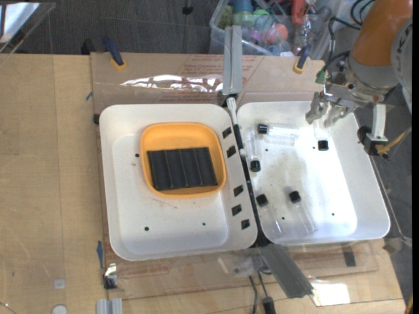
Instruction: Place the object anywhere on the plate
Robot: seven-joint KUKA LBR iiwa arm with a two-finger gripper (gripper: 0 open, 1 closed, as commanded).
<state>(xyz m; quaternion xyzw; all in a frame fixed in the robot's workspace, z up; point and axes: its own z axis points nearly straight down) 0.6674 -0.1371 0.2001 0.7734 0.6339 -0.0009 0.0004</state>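
A black ribbed rectangular object [181,169] lies flat on the orange plate [182,133], which sits in the left white bin [124,234]. My gripper [326,114] hangs over the far edge of the right white bin [373,208], well to the right of the plate. Its fingers stand apart and open with nothing between them.
Several clear vials with black caps lie scattered in the right bin, such as one [278,135] near the gripper and one [300,209] toward the front. A divider with black clips [237,175] runs between the bins. A tub of colourful items [275,12] stands behind.
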